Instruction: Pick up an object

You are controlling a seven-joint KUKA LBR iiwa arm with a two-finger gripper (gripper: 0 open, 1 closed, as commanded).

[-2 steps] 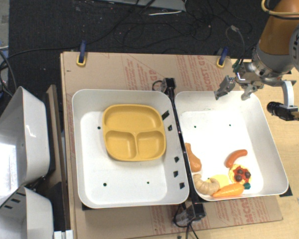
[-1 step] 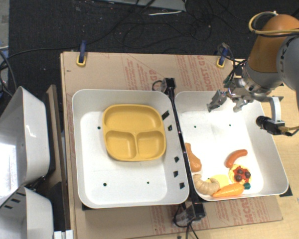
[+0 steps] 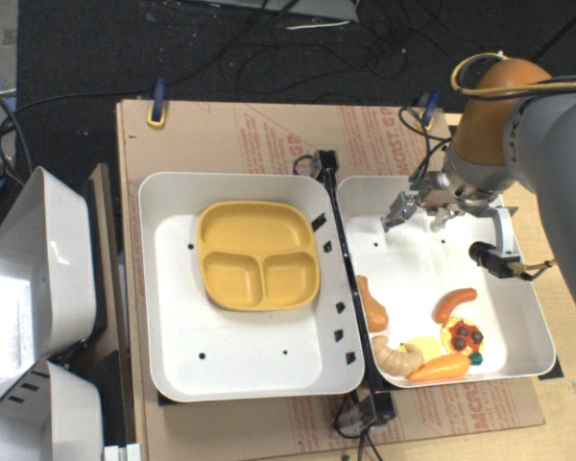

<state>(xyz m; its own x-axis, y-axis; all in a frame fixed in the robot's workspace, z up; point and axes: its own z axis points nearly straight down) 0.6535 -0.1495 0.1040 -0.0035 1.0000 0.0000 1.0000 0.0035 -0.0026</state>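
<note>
Camera view: toy food sits in the right bin's [image 3: 518, 301] near corner: red sausage [image 3: 455, 303], carrot [image 3: 441, 367], ginger-like root [image 3: 398, 356], yellow piece [image 3: 424, 347], berry tart [image 3: 464, 336], orange pear-like piece [image 3: 371, 304] by the divider. Gripper [image 3: 421, 211] hangs over that bin's far end, fingers spread, holding nothing. Yellow divided plate [image 3: 260, 254] lies in the left bin [image 3: 163, 286].

Evenly and brightly lit from overhead. Mild glare on the white bins [image 3: 173, 353], soft shadows only. Dim, grainy upper frame; slight overall softness, no motion blur.
</note>
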